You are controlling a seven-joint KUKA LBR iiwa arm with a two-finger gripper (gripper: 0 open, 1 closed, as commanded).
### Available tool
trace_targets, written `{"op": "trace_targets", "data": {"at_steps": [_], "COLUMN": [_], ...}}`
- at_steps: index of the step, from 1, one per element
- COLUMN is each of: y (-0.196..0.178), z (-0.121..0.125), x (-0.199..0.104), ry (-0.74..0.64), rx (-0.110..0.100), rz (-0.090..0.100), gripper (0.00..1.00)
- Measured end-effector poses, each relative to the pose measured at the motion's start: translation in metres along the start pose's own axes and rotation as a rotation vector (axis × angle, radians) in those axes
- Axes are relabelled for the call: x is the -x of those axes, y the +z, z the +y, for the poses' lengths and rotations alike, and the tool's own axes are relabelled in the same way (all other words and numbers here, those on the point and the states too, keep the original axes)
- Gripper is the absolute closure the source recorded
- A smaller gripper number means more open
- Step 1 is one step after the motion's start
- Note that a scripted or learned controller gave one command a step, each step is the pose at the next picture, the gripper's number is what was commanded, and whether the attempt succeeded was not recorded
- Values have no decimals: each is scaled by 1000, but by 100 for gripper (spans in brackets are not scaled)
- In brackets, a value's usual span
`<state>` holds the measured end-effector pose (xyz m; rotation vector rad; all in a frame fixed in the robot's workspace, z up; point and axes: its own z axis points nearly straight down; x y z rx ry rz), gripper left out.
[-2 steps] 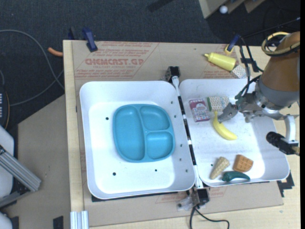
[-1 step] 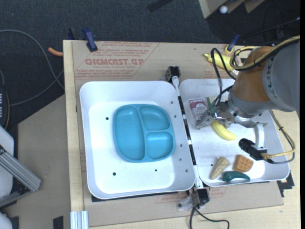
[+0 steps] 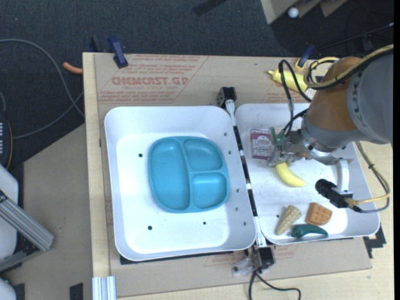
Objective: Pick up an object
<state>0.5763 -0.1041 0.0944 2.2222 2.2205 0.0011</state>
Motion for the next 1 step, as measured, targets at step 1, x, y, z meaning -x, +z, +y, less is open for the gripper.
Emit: {"op": "trace_targets", "data": {"at_steps": [1], "y": [-106], "z": [37], "x": [-61], "ry": [-2], "rx": [2], "rz": [0], "gripper": [100]}}
